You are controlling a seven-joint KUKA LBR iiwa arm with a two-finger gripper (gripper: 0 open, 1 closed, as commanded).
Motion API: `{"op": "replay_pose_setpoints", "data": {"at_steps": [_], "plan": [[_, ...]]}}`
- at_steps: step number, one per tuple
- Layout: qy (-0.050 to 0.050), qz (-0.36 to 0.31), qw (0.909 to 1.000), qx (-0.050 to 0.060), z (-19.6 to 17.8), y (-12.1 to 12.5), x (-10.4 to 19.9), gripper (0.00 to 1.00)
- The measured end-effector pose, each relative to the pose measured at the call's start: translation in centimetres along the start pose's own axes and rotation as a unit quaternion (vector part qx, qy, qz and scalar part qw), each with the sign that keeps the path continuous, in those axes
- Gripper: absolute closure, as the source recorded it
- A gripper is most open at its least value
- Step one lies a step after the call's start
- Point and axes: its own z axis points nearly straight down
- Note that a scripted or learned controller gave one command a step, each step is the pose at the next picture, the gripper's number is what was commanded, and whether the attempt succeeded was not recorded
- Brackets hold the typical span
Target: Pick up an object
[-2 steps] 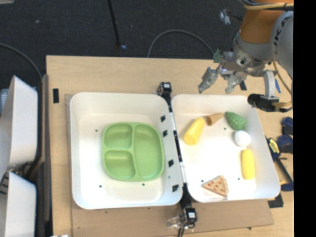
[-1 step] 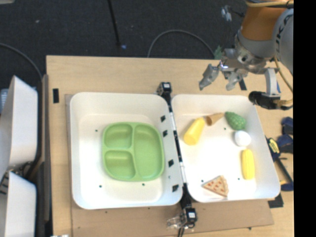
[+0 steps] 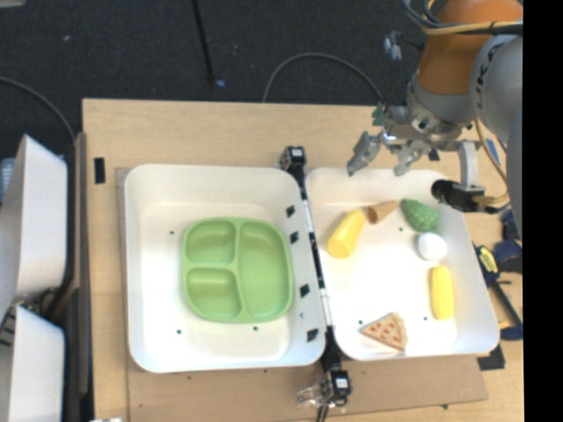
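Cone lying just below pincer, touching yellow cup on its left, green toy to the right. Pincer spread wide, nothing held, hovering over right bin far rim. Drop straight, center on cone, avoid nudging neighbors.

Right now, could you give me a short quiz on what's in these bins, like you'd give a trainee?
1. True or false: the green divided plate lies in the left bin.
2. Which toy lies nearest the camera in the right bin: A pizza slice, B white ball, C ice cream cone?
3. Fill in: the claw hangs open above the right bin's ___ edge.

Key: 1 true; 2 A; 3 far.
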Motion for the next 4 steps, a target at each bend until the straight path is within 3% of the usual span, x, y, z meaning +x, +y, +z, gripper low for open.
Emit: {"op": "replay_pose_setpoints", "data": {"at_steps": [2, 3, 4], "plan": [[0.000, 0.002, 1.0000, 0.000, 10.1, -0.2, -1.4, 0.00], [0.000, 0.002, 1.0000, -0.004, 8.6, 0.0, -1.4, 1.00], [0.000, 0.002, 1.0000, -0.003, 4.1, -0.2, -1.9, 1.00]]}}
